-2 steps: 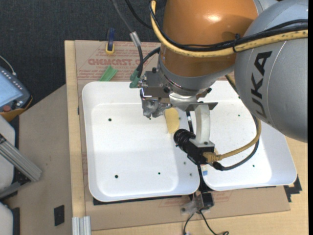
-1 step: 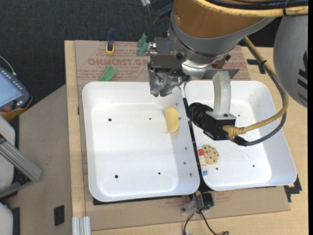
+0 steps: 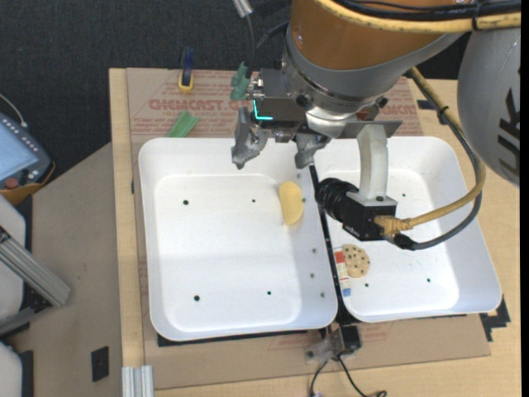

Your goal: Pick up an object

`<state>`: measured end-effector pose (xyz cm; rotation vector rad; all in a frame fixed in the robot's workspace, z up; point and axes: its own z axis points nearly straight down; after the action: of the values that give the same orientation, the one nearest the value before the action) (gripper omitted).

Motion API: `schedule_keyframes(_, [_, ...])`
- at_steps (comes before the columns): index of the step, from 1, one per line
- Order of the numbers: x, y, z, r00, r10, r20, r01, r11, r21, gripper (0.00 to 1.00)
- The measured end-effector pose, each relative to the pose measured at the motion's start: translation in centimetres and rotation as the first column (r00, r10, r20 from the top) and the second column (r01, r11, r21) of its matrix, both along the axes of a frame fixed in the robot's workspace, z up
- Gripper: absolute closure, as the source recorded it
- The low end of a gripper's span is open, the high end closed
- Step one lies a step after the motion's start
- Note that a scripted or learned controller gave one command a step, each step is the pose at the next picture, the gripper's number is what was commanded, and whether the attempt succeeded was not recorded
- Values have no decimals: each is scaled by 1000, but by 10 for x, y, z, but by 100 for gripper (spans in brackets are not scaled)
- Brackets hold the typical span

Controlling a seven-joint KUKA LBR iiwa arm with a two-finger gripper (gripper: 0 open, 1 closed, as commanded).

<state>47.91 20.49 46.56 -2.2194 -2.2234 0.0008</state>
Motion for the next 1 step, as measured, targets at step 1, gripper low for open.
schedule_keyframes(1, [0, 1, 11, 1000, 2, 4, -2, 1000, 1, 100])
